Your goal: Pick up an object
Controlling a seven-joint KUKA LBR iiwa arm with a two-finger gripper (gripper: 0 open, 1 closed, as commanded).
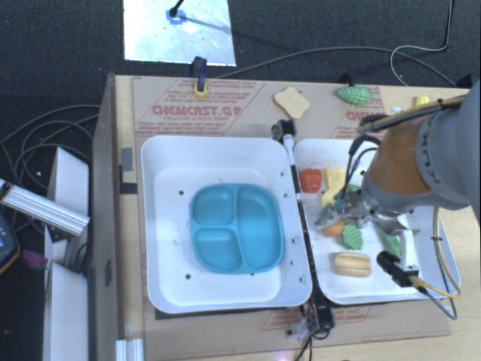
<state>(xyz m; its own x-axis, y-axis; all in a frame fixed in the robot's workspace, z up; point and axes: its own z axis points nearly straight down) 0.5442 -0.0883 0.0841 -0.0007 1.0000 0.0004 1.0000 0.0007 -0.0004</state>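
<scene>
The right bin [428,288] holds several toy foods: a red piece [310,179], a pale yellow piece [335,179], an orange piece [333,229], a green knobbly piece [352,238], a tan bread roll [352,263] and another green piece [391,244]. My gripper [336,215] hangs low over the left middle of this bin, right above the orange piece and beside the green knobbly one. The grey arm with its orange band [398,160] covers the bin's upper right part. I cannot tell whether anything is held.
The left bin [161,201] holds a blue divided plate [237,228]. On the cardboard behind the bins lie a toast slice [291,102], a green toy [354,94] and a yellow clamp [200,77]. A black divider rail [298,201] runs between the bins.
</scene>
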